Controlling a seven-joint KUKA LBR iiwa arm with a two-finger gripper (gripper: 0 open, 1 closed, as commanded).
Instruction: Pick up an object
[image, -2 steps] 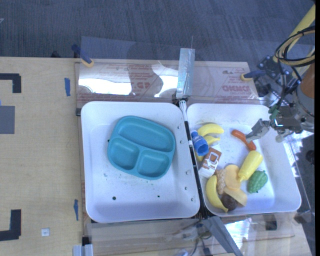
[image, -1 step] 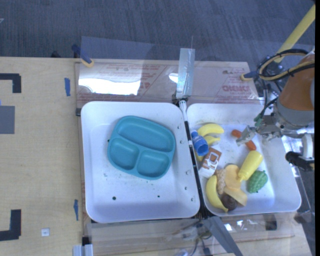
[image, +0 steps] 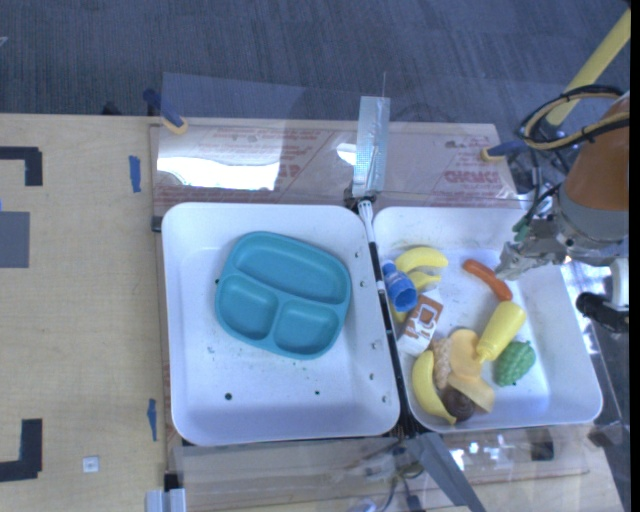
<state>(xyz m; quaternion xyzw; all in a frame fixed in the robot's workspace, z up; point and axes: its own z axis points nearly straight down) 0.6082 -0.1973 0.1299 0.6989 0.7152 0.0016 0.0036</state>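
Wood counter, two white bins. Right bin holds toy food; pincer hovers just beside the orange-red toy carrot, jaw state unclear. Carrot looks like light, rigid, slick plastic, so grip across mid-length. Blue divided plate in left bin.

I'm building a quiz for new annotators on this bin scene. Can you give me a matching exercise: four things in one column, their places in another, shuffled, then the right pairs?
Things:
1. blue divided plate
2. orange carrot
3. green toy vegetable
4. blue cup

Places:
A. right bin, just below the end effector
B. right bin, against the divider between the bins
C. left bin, alone
D. right bin, right of the yellow corn

Pairs: 1-C, 2-A, 3-D, 4-B
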